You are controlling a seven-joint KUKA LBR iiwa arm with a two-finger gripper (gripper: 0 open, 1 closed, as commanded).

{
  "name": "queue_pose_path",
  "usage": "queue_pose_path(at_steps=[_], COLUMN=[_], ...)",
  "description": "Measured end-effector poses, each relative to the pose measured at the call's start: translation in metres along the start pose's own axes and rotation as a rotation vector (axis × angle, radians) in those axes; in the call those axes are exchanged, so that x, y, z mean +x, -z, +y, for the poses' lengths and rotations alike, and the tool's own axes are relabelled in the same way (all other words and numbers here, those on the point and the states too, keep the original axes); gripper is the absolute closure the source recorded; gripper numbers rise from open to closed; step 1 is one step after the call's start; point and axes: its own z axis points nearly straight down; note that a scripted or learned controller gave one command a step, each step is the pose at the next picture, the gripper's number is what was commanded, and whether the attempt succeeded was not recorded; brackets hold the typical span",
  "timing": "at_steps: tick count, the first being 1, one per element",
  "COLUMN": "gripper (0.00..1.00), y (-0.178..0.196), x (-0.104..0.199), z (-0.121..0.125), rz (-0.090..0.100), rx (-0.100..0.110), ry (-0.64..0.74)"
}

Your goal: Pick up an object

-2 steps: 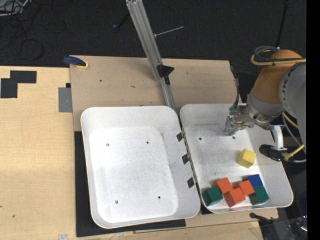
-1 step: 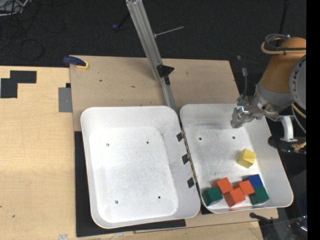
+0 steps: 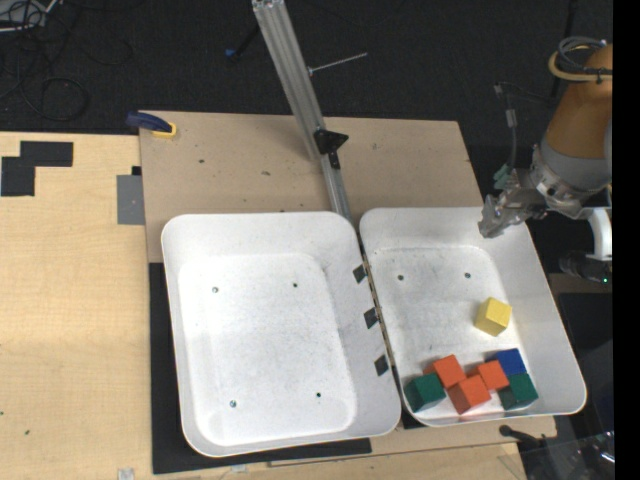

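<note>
1. Small yellow wooden cube (image 3: 492,316): it lies tilted in the right white plastic bin (image 3: 440,248), near that bin's right edge and apart from the other blocks.
2. Cluster of blocks at the right bin's near edge: a dark green cube (image 3: 425,391) toward the near-left corner, three orange cubes (image 3: 468,379) packed together in the middle, a blue cube (image 3: 511,360) and a second green cube (image 3: 519,394) toward the near-right corner. The blocks touch or sit just beside one another.
3. Grey two-finger gripper (image 3: 494,220): it hangs over the right bin's far-right corner, well apart from the yellow cube and the cluster. Nothing sits between its fingers; whether they are apart or together I cannot tell.
4. Left white plastic bin (image 3: 200,258): it sits beside the right bin, their inner edges touching.
5. Slanted aluminium rail (image 3: 298,88): it rises from the bench behind the seam between the bins.
</note>
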Motion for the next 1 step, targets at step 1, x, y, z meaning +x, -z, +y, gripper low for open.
queue_pose_path(at_steps=[1], gripper=[1.00], y=[0.0205], x=[-0.0002], z=[0.0002], rz=[0.002], rx=[0.004], ry=[0.002])
